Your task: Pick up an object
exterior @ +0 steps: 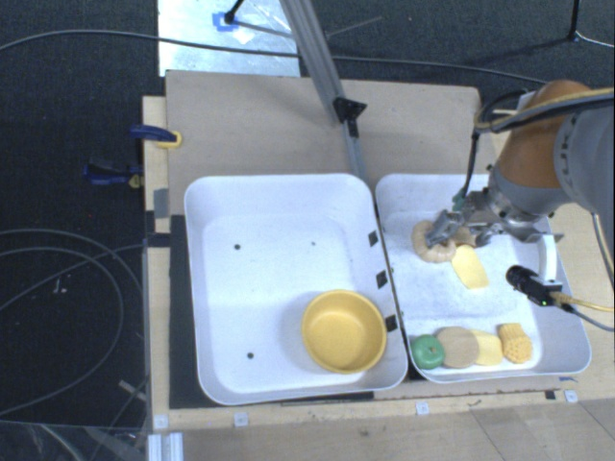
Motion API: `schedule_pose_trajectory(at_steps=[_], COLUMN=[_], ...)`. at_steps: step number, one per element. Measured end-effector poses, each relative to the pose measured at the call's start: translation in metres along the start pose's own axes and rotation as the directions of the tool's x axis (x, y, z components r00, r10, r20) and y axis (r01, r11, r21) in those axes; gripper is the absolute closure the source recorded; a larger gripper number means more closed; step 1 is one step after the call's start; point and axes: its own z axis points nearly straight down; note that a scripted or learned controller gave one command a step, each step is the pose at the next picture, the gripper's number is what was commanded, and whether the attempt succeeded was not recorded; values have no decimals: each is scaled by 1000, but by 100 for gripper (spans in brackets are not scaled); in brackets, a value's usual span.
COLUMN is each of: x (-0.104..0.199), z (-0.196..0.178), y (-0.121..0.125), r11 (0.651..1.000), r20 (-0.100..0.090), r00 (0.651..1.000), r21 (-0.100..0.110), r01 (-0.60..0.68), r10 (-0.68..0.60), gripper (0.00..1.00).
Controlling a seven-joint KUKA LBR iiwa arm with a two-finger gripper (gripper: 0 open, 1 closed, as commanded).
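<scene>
Grey gripper [452, 229]: we cannot tell its grip.
Hidden: tan ring-shaped pastry [430, 245], partly beneath it.
Beside it: pale yellow wedge [470, 267].

Arm [577, 152]: grey casing, orange band above wrist, black cables; gripper [450, 229] metallic grey, dark fittings.

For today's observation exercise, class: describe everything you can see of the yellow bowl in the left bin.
The yellow bowl is round and plain, with a smooth, matte look like plastic and a slightly paler rim. It stands upright, open side up, and nothing can be seen inside it. It sits on the floor of the left bin, in the near right corner, close to or against the wall beside the right bin; contact cannot be told. The gripper is over the right bin, well apart from the bowl.
</scene>
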Motion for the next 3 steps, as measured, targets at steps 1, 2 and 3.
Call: schedule_pose_trajectory(at_steps=[1,2,3], x=[0,6,6], z=[-12,-72,-125], y=[1,5,6], r11=[1000,1000,1000], r20=[0,0,0], r00=[1000,1000,1000], r21=[-3,-3,-4], r01=[0,4,5], r10=[0,-4,-5], gripper=[100,100,100])
